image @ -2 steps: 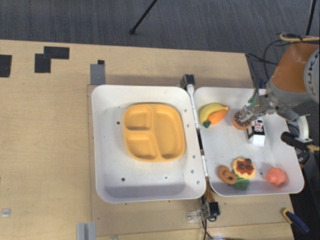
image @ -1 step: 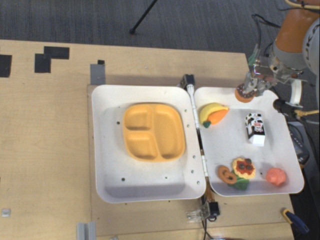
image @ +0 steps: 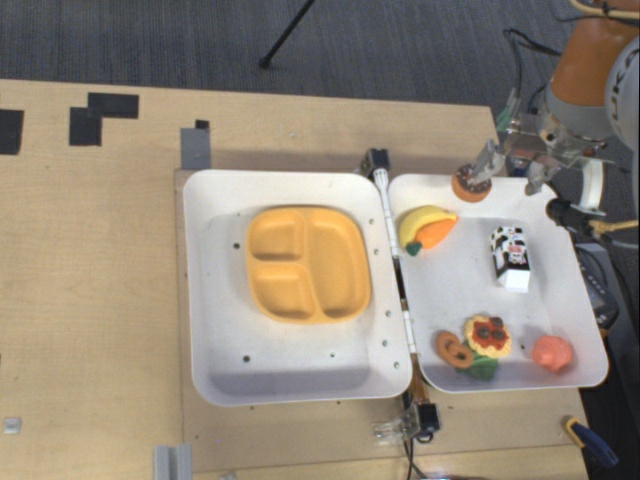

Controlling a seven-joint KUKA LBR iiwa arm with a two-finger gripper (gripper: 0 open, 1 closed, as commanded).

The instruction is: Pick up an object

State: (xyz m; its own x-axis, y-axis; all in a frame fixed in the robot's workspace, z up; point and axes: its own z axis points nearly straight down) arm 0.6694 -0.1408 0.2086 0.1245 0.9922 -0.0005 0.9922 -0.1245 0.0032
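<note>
Honestly, the tool [image: 488, 168] hangs over the donut [image: 470, 185] at the right bin's [image: 560, 308] rim; its state I cannot tell, and a nudge could tip it out.

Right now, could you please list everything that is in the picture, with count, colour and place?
bins: 2, white, side by side on the bench
divided plate: 1, yellow-orange, middle of the left bin
banana: 1, yellow, upper left of the right bin
carrot: 1, orange with green end, lying against the banana
small carton: 1, white with black patches, middle right of the right bin
donut: 1, brown, near edge of the right bin
pizza slice: 1, yellow and red, beside the donut
round fruit: 1, pink-red, lower right corner of the right bin
brown round piece: 1, brown, far edge of the right bin, at the tool
tool: 1, grey, over the right bin's far edge
</note>
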